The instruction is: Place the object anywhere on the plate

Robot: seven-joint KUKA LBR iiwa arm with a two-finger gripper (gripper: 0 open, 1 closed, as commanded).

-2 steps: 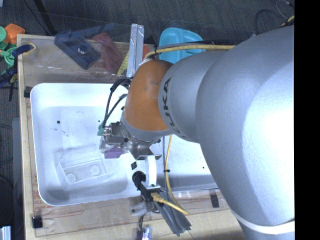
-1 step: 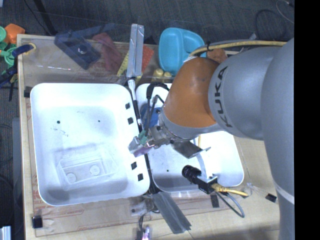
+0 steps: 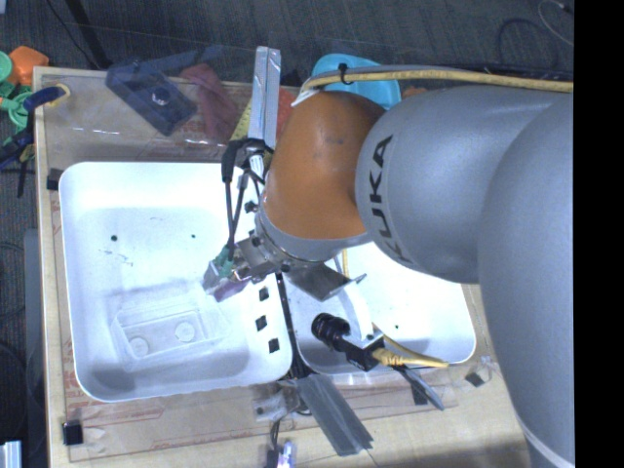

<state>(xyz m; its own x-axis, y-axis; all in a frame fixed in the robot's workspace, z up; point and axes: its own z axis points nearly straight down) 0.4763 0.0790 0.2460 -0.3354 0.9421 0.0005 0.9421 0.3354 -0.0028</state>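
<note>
The object [image 3: 168, 328] is a clear, shallow rectangular piece with two round marks, lying flat in the left bin [image 3: 88, 203] near its 6 o'clock wall. Its long axis runs close to the 9-to-3 o'clock line, with the right end tipped slightly toward 2. The gripper [image 3: 226, 279] hovers at the object's 2 o'clock side; whether it is spread or closed cannot be told.

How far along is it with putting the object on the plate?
Nothing looks finished. The claw hangs above the right side of the left bin, near a clear tray lying there; whether it carries anything is unclear. The arm covers most of the right bin, so the placing seems still to come.
</note>
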